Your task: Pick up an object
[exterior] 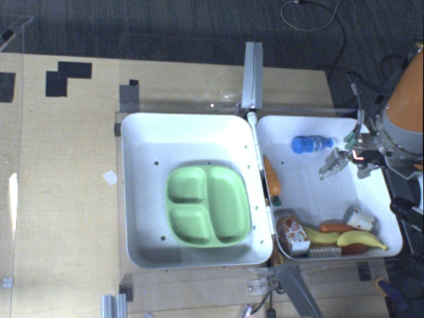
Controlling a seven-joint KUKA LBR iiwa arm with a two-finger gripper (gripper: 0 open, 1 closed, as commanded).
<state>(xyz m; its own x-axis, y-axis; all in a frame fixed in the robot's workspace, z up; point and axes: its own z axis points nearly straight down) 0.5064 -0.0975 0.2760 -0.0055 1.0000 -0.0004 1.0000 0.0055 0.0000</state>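
Near edge of my right bin: clutter piled along the front wall. Banana lies flat with a red-orange piece just behind it, touching; a round brown packet is jammed in the front-left corner, and a small white-and-brown item is near the right wall. All crowd each other, so poor finger clearance there.

Mid: an orange stick-shaped thing lies hard along the divider wall. Awkward, no room on the wall side.

My claw hangs over bare bin floor, right of centre. Fingers look spread, nothing between them.

Far: blue bottle on its side, well apart from everything else, just beyond and left of my claw. I judge it the best candidate since it's isolated.

Left bin holds a green divided tray. Too flat to pinch.
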